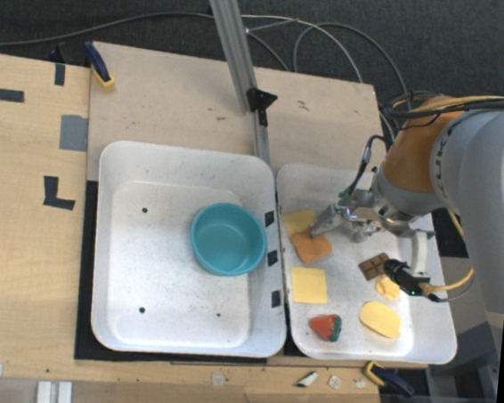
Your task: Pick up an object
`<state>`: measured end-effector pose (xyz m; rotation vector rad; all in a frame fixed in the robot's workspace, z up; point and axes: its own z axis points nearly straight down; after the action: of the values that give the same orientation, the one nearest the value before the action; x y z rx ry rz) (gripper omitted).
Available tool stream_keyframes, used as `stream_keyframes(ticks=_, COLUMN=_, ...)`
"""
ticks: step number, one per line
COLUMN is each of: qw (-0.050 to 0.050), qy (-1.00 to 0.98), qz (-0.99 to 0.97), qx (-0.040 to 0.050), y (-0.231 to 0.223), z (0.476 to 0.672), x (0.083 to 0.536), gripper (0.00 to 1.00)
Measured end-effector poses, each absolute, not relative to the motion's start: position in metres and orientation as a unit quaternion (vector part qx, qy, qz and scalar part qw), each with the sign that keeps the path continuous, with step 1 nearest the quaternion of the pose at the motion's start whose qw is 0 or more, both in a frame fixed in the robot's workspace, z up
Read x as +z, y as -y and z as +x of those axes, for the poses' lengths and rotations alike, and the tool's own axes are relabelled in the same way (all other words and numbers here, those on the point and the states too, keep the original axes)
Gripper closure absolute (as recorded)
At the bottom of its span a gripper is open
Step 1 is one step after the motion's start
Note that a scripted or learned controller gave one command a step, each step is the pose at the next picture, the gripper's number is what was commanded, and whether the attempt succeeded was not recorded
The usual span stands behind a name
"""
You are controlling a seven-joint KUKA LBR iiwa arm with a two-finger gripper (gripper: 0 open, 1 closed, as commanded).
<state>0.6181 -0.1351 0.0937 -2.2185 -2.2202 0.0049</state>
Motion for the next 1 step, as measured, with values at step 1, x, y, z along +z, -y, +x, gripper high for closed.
stream_keyframes(ticks=1, qw=0.001, qy=0.708, qz=-0.706, qx=0.0011, y=0.1345, z=0.6190, x=0.1059, gripper=1.00)
